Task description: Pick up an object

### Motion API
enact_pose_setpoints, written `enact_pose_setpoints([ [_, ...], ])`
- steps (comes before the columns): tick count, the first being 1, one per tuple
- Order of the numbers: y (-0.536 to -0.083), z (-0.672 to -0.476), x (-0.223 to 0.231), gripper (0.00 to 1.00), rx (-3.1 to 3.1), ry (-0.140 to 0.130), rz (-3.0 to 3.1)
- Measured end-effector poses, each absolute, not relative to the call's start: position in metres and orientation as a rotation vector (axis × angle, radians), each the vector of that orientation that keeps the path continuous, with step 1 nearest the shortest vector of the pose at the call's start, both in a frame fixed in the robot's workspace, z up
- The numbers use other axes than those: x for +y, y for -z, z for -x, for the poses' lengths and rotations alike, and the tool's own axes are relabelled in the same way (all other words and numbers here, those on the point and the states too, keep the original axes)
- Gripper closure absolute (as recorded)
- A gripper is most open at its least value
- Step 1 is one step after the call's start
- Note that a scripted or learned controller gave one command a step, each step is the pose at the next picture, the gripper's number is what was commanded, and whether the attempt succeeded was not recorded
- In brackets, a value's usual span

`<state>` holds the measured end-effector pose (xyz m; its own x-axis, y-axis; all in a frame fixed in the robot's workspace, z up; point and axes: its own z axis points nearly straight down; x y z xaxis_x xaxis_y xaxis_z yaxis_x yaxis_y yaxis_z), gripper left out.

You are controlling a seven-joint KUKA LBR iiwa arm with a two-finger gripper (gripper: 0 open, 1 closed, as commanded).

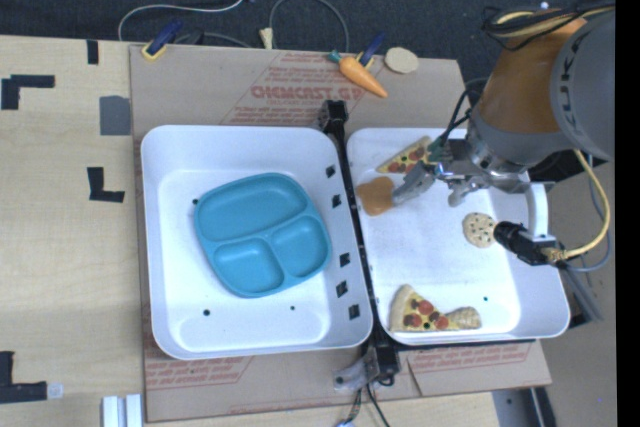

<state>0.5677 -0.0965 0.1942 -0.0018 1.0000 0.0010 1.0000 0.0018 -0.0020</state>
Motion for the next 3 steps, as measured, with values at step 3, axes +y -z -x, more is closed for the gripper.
enact_pose_setpoints([
  [3,-0.087,-0.635,-0.129,0.0,-2.228,0.001,2.221],
])
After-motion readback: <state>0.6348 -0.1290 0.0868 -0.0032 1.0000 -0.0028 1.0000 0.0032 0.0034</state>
